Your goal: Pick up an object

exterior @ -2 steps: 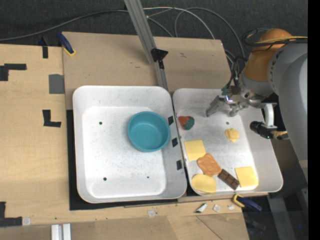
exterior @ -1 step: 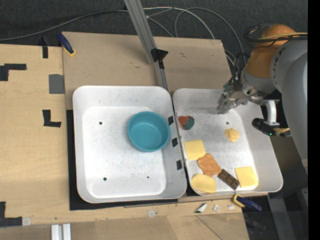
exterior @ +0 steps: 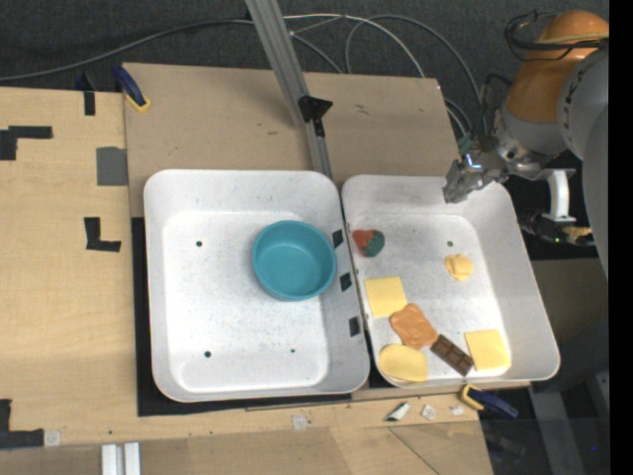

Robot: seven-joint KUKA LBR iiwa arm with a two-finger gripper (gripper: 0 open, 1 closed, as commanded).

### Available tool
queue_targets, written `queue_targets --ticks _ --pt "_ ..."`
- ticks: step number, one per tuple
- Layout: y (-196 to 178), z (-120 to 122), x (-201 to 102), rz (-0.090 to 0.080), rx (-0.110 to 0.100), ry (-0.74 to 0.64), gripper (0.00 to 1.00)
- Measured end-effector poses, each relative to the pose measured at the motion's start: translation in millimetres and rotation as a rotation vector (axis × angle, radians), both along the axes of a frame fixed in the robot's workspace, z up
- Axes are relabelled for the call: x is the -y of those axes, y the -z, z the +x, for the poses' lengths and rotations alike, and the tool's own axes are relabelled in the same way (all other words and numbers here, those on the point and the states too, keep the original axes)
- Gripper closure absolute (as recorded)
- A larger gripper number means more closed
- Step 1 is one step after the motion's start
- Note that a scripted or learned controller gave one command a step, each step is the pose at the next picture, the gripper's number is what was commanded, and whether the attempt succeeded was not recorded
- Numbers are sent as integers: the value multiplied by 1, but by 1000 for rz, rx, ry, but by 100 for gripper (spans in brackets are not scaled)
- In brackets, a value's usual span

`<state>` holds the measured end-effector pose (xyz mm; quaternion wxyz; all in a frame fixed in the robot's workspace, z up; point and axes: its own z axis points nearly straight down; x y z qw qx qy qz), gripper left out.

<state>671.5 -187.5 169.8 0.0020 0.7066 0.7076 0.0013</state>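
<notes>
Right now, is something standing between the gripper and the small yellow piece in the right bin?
Nothing visible. The gripper hangs over the right bin's far edge, and bare floor separates it from the small yellow piece.

Even overhead light, soft shadows, slightly grainy, corners dim.

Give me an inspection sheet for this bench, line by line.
Surface: wooden bench bearing a left bin and a right bin.
Job's things: blue bowl in left bin; right bin has yellow square, small yellow piece, red-green piece, orange piece, brown bar.
Clutter: black tape marks.
Claw: over right bin's far rim, carrying nothing visible.
Cables: cables behind bins.
Surroundings: dark floor.
</notes>
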Motion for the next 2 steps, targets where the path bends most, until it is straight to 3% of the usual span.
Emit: queue_targets --ticks 1,2 --pt "-51 1 0 0 0 -1 100" --pt "-51 -16 -48 2 -6 -3 100"
